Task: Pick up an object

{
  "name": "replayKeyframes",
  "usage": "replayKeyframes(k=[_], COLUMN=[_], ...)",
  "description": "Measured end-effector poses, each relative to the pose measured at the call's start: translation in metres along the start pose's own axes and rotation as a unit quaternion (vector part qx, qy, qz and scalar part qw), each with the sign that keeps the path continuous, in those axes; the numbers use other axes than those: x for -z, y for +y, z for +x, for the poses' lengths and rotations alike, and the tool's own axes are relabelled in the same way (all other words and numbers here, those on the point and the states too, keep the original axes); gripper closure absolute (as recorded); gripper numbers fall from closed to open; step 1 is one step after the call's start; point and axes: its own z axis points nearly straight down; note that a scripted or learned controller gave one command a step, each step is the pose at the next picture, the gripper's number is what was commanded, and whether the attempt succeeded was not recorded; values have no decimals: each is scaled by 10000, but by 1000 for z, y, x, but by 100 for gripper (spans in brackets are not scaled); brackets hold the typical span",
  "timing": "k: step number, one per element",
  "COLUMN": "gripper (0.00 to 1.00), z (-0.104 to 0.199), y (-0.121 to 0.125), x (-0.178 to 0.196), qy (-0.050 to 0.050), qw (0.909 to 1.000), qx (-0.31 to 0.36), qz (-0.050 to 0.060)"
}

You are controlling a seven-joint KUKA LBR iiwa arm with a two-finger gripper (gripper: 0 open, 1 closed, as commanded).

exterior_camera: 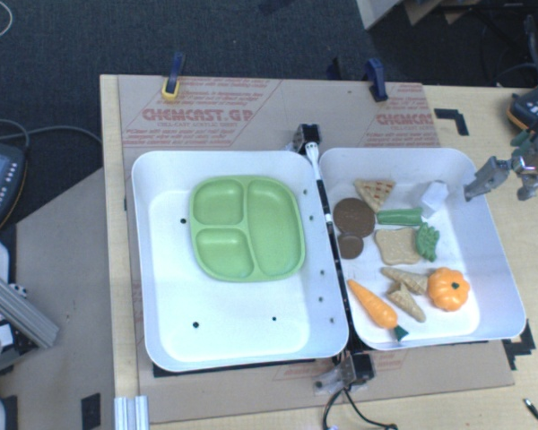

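The pincer (495,176), whose state I cannot tell, hangs at the right bin's (493,240) far right edge, above toy food: carrot (373,304), pumpkin (448,289), bread (397,245), cookie (352,216).

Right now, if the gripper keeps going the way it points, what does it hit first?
The gripper at the right bin's far right rim points left and down. The white block looks first in line, though its height above the bin is unclear.
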Motion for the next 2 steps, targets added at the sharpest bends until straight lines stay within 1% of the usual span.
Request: replayKeyframes(k=[1, 2], gripper=[0, 0], z=[1, 11], y=[2, -2], x=[-63, -122], qy=[16, 20], qw=[10000, 10000], qx=[1, 3], qz=[32, 35])
